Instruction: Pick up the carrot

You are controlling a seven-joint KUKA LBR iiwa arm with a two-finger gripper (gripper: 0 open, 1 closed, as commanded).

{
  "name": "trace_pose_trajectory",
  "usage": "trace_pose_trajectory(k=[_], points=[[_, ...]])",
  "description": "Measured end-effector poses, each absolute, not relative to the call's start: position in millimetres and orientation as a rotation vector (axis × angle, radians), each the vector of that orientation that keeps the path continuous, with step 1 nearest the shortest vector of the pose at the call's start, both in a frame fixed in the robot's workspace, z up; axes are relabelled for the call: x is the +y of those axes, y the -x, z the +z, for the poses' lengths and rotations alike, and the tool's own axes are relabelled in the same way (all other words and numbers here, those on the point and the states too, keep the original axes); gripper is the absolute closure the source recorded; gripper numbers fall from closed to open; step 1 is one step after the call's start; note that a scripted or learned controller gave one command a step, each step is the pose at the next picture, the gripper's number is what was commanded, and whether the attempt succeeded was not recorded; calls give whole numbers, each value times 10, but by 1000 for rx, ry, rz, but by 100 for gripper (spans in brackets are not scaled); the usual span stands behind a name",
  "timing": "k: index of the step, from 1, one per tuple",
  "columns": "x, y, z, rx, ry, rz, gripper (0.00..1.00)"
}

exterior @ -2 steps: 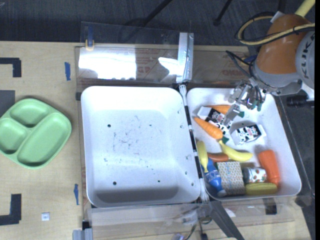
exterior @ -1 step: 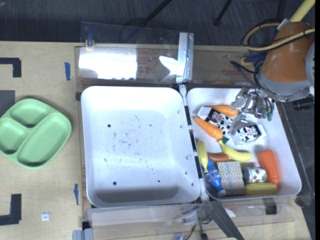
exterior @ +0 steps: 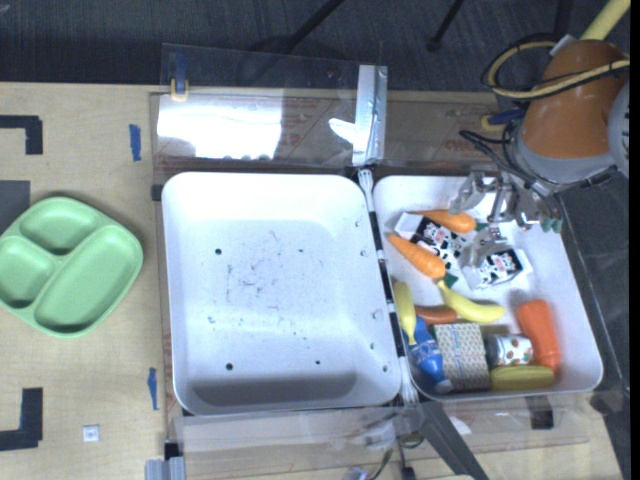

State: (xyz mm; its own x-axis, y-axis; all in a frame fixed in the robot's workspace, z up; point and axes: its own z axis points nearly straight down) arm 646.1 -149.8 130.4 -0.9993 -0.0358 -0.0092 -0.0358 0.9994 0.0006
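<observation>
a green divided plate sits far left, beside the left white bin. in the right bin, the carrot lies near its left wall. the gripper hovers just right of it, its grip impossible to tell

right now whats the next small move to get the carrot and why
Probably shift the hand a little toward the left bin and lower it over the carrot. The carrot lies slanted near the right bin's left wall, and the hand sits above the bin's top right area, off to the carrot's side, nothing between its fingers.
</observation>
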Motion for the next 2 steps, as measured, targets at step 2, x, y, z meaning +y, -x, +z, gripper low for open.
trace_pose_trajectory(k=[2], points=[[-1098,-5728,1327,3105,450,2,0]])
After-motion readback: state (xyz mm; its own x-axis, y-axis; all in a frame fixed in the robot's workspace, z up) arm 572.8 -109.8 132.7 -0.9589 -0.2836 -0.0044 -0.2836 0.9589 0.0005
